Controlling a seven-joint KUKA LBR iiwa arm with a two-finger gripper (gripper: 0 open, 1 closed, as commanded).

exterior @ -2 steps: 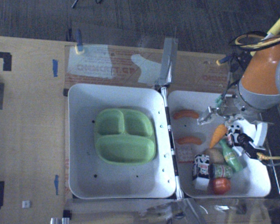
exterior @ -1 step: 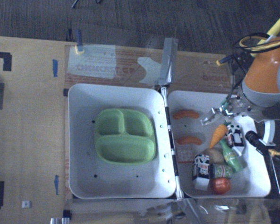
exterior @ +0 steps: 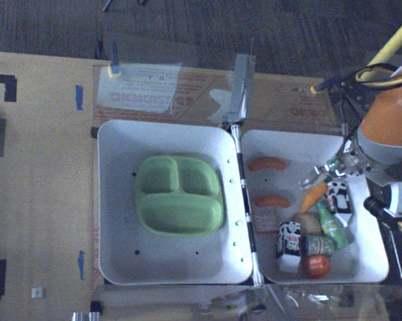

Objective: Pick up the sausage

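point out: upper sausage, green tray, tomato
upper sausage (exterior: 266,164), camera view, middle of its length.
green tray (exterior: 180,194), camera view, ridge between compartments.
tomato (exterior: 317,266), camera view, centre of its red top.

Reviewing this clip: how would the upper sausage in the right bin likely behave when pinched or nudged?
The upper sausage looks smooth and rounded, so it may roll or slip from the gripper. It looks like a toy, so probably light. It lies apart on the right bin floor, so a nudge could shift it freely.
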